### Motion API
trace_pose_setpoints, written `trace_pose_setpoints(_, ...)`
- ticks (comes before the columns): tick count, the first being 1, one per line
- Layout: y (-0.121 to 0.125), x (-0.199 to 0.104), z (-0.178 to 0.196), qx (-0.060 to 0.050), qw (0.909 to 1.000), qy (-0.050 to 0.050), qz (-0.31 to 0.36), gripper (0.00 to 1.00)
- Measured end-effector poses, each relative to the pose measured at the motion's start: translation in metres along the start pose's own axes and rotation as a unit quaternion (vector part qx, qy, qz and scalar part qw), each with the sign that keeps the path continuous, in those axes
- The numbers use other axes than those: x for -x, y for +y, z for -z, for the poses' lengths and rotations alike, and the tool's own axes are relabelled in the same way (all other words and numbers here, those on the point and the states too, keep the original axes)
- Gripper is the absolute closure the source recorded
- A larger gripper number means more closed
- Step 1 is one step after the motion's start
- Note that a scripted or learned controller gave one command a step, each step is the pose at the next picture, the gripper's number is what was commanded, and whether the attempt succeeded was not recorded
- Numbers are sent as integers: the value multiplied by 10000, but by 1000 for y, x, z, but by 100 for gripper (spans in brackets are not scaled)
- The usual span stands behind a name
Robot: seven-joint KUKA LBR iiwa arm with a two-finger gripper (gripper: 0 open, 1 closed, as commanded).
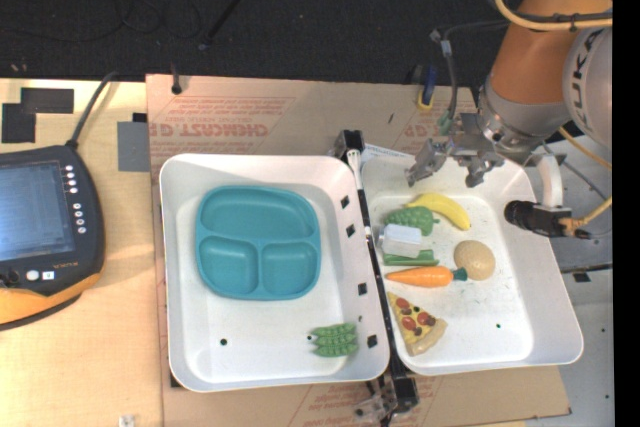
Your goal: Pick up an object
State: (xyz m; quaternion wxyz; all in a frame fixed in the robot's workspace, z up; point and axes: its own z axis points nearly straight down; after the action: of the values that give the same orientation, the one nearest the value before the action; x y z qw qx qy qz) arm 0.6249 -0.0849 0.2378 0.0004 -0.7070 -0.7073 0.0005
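Observation:
The right bin (540, 325) holds a yellow banana (442, 208), a green leafy toy (412, 219), a white block (403, 241), an orange carrot (422, 277), a tan potato-like ball (476, 259) and a pizza slice (415, 322). My gripper (447, 168) hangs over the back edge of this bin, just above the banana, with its fingers spread apart and nothing between them.
The left bin (190, 335) carries a teal divided plate (258, 242) and a green pea pod toy (333, 340) near its front right corner. A tablet-like pendant (40, 220) lies on the bench at the far left. Brown cardboard (300, 120) lies under both bins.

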Motion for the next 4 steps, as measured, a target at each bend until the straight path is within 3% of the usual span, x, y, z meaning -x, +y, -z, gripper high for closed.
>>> trace_pose_setpoints(1,-94,10,-116,-102,9999,19,-22,0)
trace_pose_setpoints(2,-98,20,-152,-10,10000,4,-6,0)
trace_pose_setpoints(3,-93,67,-150,-4,10000,-7,-12,0)
trace_pose_setpoints(4,-33,96,-150,21,10000,-10,17,0)
